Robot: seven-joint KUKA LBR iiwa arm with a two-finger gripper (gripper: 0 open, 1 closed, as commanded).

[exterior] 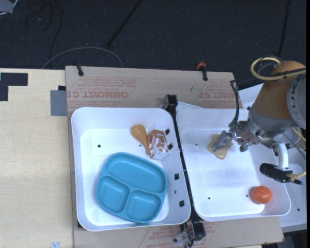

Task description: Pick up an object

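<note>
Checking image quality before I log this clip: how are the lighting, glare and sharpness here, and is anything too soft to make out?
Camera view: even overhead light, soft short shadows inside both bins; mild brightness on the right bin floor, no harsh glare. The blue tray and orange ball read clearly. The gripper and tan object by it are soft, so grip is unclear. The dark floor at the top lacks detail.

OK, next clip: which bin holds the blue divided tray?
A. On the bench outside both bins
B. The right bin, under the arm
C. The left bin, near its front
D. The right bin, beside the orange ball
C: the blue divided tray lies in the left bin, toward the front, while the orange ball sits in the right bin.
</note>
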